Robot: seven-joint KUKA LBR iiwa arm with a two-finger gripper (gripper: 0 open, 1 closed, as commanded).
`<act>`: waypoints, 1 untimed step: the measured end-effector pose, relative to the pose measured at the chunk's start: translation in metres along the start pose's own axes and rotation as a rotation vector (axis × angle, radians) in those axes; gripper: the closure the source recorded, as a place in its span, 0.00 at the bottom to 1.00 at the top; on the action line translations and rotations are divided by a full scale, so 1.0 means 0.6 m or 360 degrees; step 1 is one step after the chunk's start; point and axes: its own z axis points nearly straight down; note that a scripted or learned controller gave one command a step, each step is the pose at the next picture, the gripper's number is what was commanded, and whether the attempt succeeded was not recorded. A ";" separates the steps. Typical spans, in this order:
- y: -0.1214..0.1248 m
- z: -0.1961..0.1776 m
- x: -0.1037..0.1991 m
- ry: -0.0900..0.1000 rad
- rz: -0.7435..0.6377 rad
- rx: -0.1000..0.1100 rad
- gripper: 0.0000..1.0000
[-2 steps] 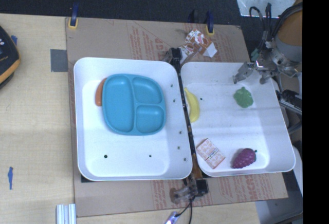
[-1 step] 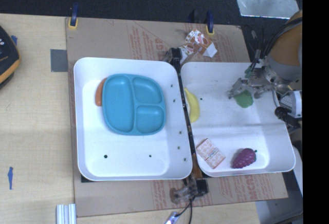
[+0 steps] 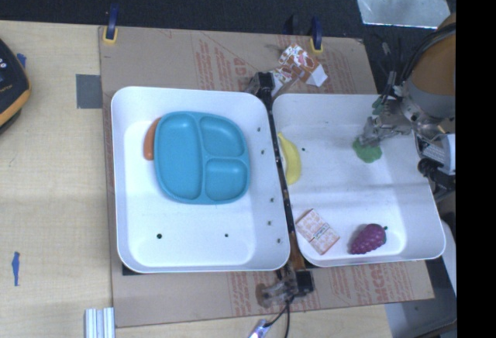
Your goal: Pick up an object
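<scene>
Green object (image 3: 369, 150): upper right of the frame, in the right bin (image 3: 341, 189), directly under the gripper (image 3: 377, 132); fingers reach it, but whether they are apart or clamped cannot be told. Advice: close squarely on it and lift straight, away from the bin wall. Also in this bin: banana (image 3: 291, 159), carton (image 3: 316, 232), purple grapes (image 3: 367, 239). Left bin (image 3: 132, 197): blue tray (image 3: 203, 157).

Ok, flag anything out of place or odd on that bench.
A crumpled wrapper lies on the cardboard behind the bins, outside both. In the left bin, an orange item is wedged partly beneath the blue divided plate. A yellow item leans against the right bin's left wall.
</scene>
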 end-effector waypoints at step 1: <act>0.000 -0.017 -0.001 0.0000 -0.0002 0.0002 1.00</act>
